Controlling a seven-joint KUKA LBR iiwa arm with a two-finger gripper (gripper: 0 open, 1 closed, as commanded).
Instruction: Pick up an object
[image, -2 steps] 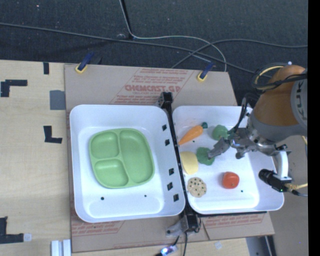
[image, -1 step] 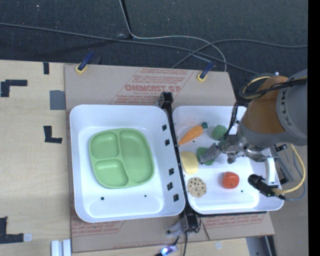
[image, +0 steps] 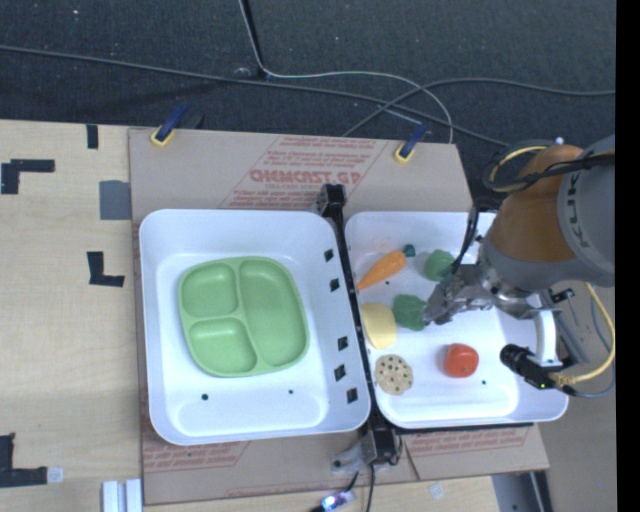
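The surface (image: 60, 300) bears two white bins. The left bin (image: 160, 400) holds a green divided plate (image: 243, 315). In the right bin (image: 500, 400), the end effector (image: 437, 310) hovers at the 3 o'clock edge of a green toy vegetable (image: 407, 311); its finger state cannot be told. The toy looks light, rigid and smooth, best pinched across its middle.
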